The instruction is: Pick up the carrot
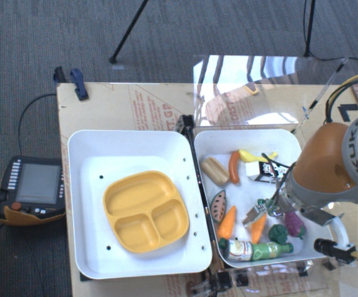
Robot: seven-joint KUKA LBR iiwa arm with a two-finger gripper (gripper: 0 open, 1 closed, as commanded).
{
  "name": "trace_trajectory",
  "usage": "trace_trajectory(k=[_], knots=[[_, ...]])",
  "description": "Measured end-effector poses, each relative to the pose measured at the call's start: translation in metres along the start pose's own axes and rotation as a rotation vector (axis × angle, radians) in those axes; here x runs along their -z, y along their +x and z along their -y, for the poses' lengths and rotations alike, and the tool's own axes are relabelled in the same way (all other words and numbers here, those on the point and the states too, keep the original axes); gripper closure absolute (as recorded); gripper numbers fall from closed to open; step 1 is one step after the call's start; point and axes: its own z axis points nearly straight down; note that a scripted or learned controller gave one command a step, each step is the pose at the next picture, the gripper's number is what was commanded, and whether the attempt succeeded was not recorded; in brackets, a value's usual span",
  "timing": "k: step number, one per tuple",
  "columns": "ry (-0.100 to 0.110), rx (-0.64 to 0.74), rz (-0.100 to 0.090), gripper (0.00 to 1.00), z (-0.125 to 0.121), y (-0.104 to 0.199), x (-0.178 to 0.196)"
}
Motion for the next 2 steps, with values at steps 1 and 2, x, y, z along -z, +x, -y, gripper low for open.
trace_trajectory(k=[1, 2], knots=[[-0.001, -0.011, -0.003, 1.0, 0.0, -0.001, 0.01], [-0.008, -0.432, 0.001, 1.0, 0.011, 0.007, 0.063]])
